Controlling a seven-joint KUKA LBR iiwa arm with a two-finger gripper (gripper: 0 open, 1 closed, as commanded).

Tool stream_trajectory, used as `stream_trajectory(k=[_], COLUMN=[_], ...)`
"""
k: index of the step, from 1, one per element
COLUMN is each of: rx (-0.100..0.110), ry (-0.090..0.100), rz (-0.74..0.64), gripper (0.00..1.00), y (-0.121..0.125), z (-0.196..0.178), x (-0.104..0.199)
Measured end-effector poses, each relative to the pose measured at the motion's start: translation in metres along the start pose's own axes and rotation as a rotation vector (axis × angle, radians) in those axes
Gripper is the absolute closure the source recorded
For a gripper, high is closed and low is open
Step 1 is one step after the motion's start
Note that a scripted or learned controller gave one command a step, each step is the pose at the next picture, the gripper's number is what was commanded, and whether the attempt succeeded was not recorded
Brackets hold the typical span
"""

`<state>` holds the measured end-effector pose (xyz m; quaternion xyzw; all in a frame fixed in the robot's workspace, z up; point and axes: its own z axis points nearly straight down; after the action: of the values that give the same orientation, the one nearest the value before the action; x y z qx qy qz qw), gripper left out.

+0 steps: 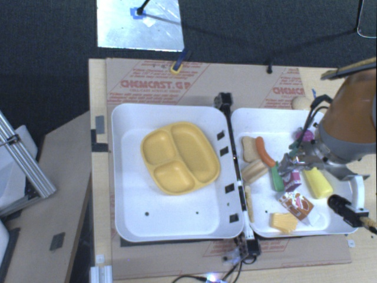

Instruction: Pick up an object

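The gripper (290, 163) is seen low over the right bin (256, 118), reached in from the right, with the orange band of the arm (353, 119) above it. How far it is opened cannot be told, since the metal parts at its tip are blurred together, and nothing is seen gripped by it. The likely targets are clustered just beneath and beside it: a green piece (276, 178) lying nearly upright in the view, a purple piece (293, 180) touching it on the right, and a yellow block (318, 183) further right, under the wrist. A hot dog (259, 150) lies up and to the left, a packet (296, 205) and a cheese wedge (284, 221) lie nearer the front wall. All are judged to be light toy foods; the green piece and the block are probably hard, smooth plastic, so some slipping is to be expected, and the green piece is best taken across its narrow width near the middle. The packet is judged flat and hard to get under. Crowding is the main risk: a neighbour may be nudged or pinched along. A yellow tray (178, 157) is held in the left bin (126, 175).
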<state>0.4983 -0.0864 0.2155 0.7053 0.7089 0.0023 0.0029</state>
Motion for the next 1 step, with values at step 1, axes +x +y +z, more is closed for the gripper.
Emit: stream_trajectory(k=[1], rx=[0.004], ry=[0.0], rz=[0.001], gripper=[1.0], y=[0.0012], z=[-0.0092], x=[0.0001])
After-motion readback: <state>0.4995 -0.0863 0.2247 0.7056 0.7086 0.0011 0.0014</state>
